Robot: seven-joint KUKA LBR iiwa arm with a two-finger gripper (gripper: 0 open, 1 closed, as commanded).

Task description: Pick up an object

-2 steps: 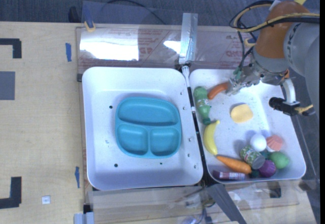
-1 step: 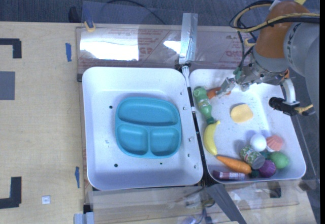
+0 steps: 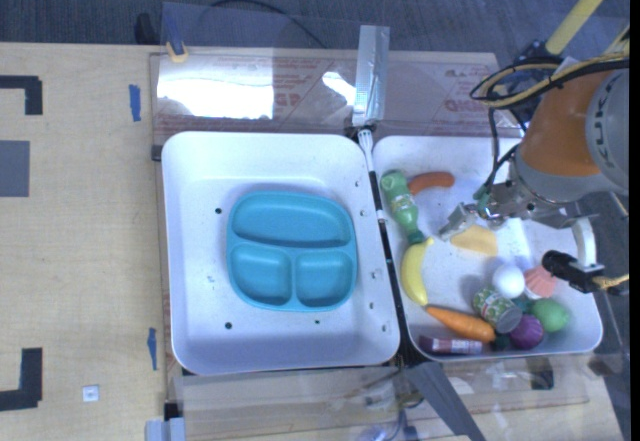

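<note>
Your left bin holds a blue divided tray; the toys crowd the right bin. There the gripper hangs low beside the yellow wedge, grasp pending. You must seat and lift; finger state cannot be told.

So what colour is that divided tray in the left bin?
Light blue; the tray shows plainly in the camera view.

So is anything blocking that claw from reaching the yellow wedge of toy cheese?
Nothing visible does. The gripper sits just left of the yellow wedge in the right bin, with no toy between them.
</note>
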